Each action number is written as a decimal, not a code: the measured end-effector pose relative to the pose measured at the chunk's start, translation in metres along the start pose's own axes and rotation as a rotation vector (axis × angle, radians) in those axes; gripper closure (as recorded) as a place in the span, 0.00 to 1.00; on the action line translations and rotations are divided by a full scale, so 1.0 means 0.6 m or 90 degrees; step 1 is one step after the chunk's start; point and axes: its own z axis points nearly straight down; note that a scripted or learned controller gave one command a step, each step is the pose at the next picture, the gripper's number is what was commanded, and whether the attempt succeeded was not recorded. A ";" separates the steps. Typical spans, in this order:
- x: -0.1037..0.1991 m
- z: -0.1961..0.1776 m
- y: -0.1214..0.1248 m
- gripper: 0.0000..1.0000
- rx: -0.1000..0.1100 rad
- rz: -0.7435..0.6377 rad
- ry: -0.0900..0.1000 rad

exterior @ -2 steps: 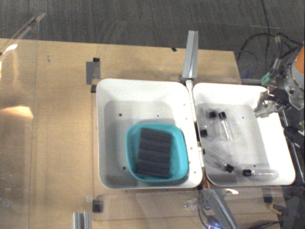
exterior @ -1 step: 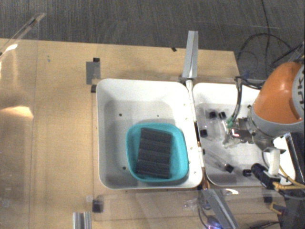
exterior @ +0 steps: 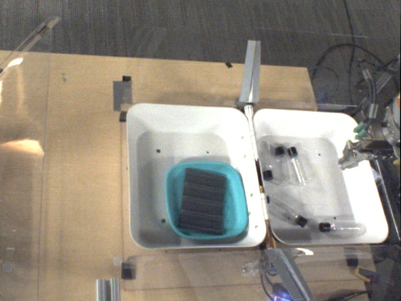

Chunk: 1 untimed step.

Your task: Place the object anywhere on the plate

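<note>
Gripper [exterior: 352, 155] at right bin's [exterior: 369, 221] right rim; opening unclear, can't tell if it holds anything. Black ribbed block [exterior: 202, 200] lies flat on teal plate [exterior: 237, 193] in left bin [exterior: 143, 187]. Clear black-capped tubes [exterior: 293, 163] scattered in right bin.

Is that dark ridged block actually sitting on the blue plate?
Touching. The camera view shows the dark ridged block lying flat inside the blue plate, rim visible all round.

**Around the bins**

A wooden bench [exterior: 69, 187] carries two white bins — the left bin [exterior: 141, 168] and the right bin [exterior: 369, 212] — touching side by side. A grey metal bar [exterior: 251, 74] stands behind their seam; dark carpet [exterior: 156, 11] lies beyond.
</note>
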 end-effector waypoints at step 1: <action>0.132 0.086 0.010 1.00 0.003 0.002 0.001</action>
